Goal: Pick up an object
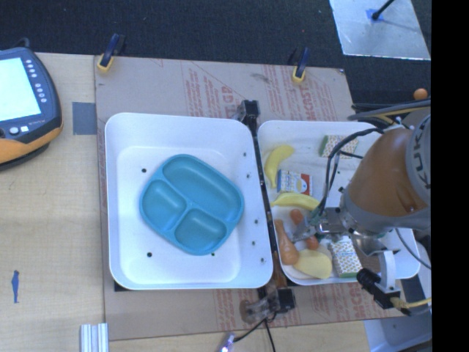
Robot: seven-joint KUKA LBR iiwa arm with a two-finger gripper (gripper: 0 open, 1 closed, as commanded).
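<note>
Gripper (309, 232) down low in the right bin (308, 133), over the near half, hanging off the arm (381, 182) reaching in from the right. Honestly can't tell whether open or clamped. Too much metal and cable jumbled together at that spot, and way too small to make out. Nothing visibly held either, so not calling it a grab.

Closest candidate by my guess: the orange carrot (287, 245), just left of the gripper along the bin's left wall. Long axis running roughly far-to-near, fat end toward the near side. So probably a short shuffle left, with the closing direction set left-right across that axis rather than along it. Tight against the wall though, so could easily go wrong there.

Other stuff crowded around:
- small red ball (296, 216) just to the far-left of the gripper, near the carrot's far tip
- yellow lump (314, 265) on the near side, close by
- checkered packet (343, 256) near-right, partly tucked under the arm
- banana (278, 163) further off toward the far-left corner of the same bin

Pretty cluttered, so decent odds of nudging a neighbour instead of getting a clean pick.

Left bin (124, 196) sitting beside it on the table (44, 218), holding a blue tray (192, 204) with three compartments. Well apart from the gripper, so not a likely target from here.

Task-wise: not done yet as far as visible, nothing lifted.
</note>
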